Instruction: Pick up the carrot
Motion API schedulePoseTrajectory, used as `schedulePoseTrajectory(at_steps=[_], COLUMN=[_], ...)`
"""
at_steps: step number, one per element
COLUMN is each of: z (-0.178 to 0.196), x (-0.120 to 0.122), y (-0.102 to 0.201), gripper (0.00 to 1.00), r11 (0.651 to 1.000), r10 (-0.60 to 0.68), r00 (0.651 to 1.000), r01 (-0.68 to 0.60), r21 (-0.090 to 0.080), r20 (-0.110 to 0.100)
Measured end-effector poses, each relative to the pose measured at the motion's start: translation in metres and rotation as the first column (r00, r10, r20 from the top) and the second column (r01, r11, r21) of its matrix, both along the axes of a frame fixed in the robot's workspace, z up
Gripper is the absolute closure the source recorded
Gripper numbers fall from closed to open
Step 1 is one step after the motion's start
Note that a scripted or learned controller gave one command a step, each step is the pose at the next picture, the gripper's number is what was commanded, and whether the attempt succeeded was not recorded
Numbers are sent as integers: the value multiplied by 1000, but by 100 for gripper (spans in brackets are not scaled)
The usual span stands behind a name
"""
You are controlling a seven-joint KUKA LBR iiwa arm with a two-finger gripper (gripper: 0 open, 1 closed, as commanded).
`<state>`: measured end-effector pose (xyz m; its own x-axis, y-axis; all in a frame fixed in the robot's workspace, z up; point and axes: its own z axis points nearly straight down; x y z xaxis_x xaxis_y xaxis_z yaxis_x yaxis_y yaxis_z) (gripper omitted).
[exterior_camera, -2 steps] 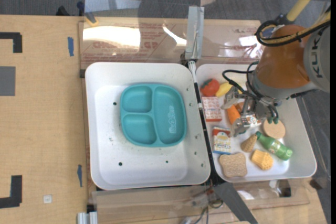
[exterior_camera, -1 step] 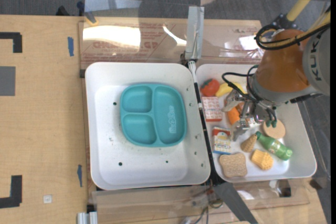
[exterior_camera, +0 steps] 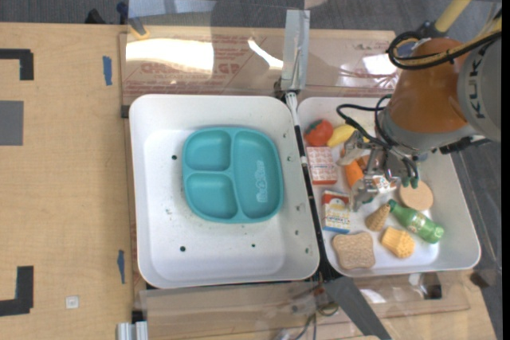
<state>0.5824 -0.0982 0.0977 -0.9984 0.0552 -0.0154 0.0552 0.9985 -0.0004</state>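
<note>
Right bin (exterior_camera: 466, 239): crowded. Gripper (exterior_camera: 373, 171) down near its middle, hemmed by toy food; cannot tell its state. Carrot (exterior_camera: 353, 171), orange, mostly hidden, lies just left of the gripper, touching or nearly so. Bread slice (exterior_camera: 354, 250) sits toward the bin's near edge, green bottle (exterior_camera: 417, 222) toward its right. Little open floor; right rim strip bare.

One fixed camera above the bench (exterior_camera: 56, 171), looking down at a slant. Both white bins fit in frame: left bin (exterior_camera: 151, 251) near centre, right bin (exterior_camera: 462, 243) by the right edge. Mid distance, bench's far edge at top.
</note>
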Motion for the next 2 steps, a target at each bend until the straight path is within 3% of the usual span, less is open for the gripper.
schedulePoseTrajectory(at_steps=[2], z=[0], x=[-3], y=[-1], gripper=[0], r11=[996], r10=[-94], r00=[996], r01=[94], r21=[-3], r20=[4])
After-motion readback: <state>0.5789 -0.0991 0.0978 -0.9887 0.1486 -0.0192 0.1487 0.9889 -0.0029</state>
